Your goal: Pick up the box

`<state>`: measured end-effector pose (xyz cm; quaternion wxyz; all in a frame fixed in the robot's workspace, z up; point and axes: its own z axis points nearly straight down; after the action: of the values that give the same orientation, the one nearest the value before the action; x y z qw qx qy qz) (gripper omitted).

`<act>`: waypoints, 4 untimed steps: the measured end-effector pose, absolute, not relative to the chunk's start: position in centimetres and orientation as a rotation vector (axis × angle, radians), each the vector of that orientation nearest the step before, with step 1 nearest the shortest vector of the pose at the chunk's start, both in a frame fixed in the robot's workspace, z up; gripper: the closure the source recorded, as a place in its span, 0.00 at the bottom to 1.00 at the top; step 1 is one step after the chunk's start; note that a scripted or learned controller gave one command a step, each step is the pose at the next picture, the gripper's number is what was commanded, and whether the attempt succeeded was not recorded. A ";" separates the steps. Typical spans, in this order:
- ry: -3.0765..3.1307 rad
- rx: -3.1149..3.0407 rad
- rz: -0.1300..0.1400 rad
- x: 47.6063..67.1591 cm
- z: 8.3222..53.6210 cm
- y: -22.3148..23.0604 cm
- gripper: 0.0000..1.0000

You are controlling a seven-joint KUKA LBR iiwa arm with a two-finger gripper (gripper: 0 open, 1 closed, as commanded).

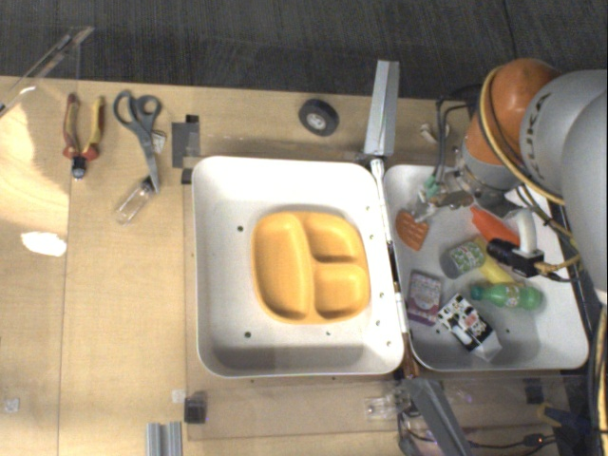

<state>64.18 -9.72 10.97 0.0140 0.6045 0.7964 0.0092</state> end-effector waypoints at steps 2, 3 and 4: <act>2.677 1.619 0.009 59.8 9.0 -9.3 1.00; 2.675 1.620 0.008 59.8 8.9 -9.4 0.00; 2.652 1.669 0.006 52.2 16.6 -11.7 0.00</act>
<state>52.22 -11.68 16.55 0.0040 0.5325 0.8464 0.0020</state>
